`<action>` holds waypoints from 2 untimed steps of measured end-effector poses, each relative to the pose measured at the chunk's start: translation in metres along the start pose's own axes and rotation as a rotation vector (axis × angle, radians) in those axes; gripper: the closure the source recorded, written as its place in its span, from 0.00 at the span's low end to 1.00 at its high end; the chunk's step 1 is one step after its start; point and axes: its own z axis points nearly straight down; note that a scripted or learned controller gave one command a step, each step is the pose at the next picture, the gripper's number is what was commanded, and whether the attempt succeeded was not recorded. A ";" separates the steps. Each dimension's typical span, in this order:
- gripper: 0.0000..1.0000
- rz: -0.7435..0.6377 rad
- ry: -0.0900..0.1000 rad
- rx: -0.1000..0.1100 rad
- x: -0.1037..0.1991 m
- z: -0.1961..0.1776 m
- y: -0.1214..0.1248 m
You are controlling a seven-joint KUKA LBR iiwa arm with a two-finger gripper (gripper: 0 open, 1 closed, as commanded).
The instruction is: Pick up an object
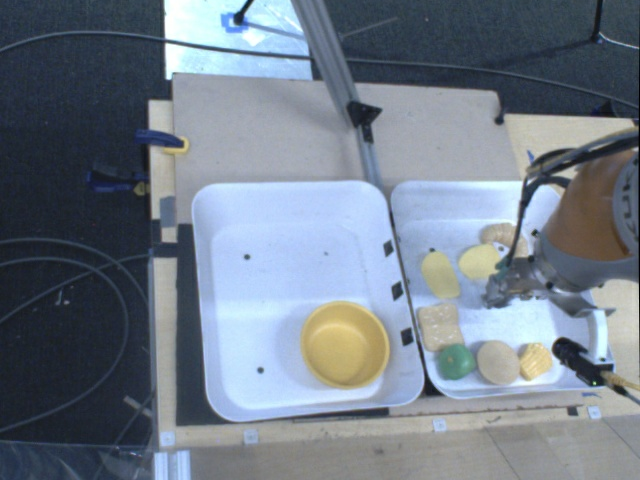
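Nearest, along the right bin's (420, 200) front edge, lay a green ball (456, 361), a beige round piece (497, 362) and a ridged yellow piece (535, 360). Just behind, a tan cracker-like square (439, 324). Farther back, a pale yellow lump (439, 274) and a yellow round one (481, 262), with the gripper (503, 292) hovering just beside it. Jaw opening: could not tell. Probably light, smooth toy food; best pinched across the middle. Left bin (240, 218) held a yellow bowl (345, 344).

One camera, fixed overhead, looks down at a slant on the tan board surface (300, 128), fairly far off.
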 end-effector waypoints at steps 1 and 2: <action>1.00 -0.001 0.000 0.001 -0.003 -0.045 -0.004; 1.00 -0.005 -0.001 0.000 -0.007 -0.109 0.000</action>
